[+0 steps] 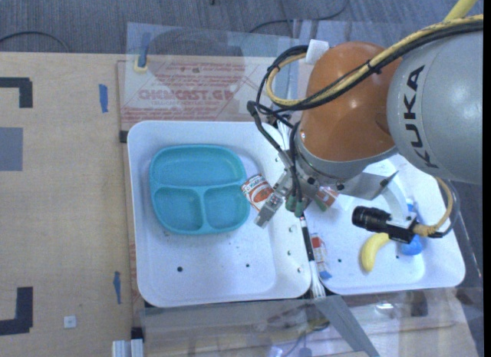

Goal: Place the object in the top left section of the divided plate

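Gripper (276,206) low over the seam between the two bins; whether the jaws are wide or narrow cannot be told.
A red-and-white packet (256,190) lies just beside it in the left bin (153,271), at the right rim of the teal divided plate (196,170). In the right bin (437,271) lie a banana (372,252) and a blue item (413,245), with a thin pen-like stick (314,248) near the seam.
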`<state>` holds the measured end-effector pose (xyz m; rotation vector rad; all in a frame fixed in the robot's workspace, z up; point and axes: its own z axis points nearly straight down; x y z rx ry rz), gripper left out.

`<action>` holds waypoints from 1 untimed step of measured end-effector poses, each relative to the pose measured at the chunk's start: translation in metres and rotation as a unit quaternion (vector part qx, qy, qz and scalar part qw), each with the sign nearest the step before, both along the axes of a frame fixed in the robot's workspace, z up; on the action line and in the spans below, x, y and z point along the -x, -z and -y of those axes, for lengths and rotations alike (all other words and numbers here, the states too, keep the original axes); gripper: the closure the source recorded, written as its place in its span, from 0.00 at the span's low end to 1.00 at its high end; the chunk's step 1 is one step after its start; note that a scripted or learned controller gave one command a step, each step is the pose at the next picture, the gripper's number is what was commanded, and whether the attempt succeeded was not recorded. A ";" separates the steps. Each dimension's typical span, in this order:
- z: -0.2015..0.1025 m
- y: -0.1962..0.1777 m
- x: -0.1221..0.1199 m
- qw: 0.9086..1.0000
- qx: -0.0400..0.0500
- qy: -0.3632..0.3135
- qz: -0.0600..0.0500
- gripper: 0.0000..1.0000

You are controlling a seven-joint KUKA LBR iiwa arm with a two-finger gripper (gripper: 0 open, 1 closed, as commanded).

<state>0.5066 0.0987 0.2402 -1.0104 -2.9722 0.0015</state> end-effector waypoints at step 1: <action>0.005 -0.013 -0.015 0.993 0.000 -0.119 0.003 1.00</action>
